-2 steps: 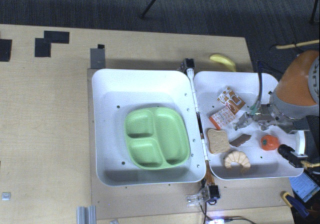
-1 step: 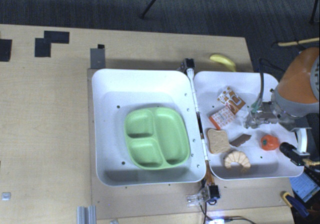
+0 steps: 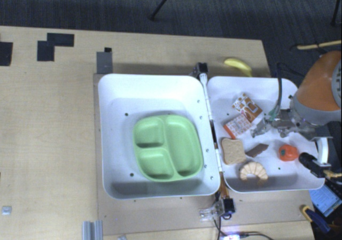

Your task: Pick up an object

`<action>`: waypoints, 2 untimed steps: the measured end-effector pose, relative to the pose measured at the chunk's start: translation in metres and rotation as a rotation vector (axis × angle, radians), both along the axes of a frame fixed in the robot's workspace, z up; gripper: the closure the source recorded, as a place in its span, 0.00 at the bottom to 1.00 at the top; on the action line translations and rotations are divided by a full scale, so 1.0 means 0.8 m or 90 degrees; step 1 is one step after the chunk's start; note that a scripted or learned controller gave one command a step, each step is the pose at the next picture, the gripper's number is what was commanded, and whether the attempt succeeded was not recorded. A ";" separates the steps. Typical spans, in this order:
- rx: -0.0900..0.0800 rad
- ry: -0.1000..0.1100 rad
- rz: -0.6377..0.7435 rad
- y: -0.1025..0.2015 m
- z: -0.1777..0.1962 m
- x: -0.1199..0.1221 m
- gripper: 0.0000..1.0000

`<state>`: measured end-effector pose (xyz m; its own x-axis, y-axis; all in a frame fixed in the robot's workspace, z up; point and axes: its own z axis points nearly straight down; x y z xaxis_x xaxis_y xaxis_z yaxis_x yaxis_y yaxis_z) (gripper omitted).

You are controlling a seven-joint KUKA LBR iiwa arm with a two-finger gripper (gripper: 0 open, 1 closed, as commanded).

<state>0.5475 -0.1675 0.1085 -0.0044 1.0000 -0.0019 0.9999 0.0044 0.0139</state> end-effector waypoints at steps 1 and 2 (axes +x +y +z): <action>0.000 0.004 -0.003 0.065 -0.027 -0.073 0.00; 0.000 0.000 -0.002 0.065 -0.013 -0.070 1.00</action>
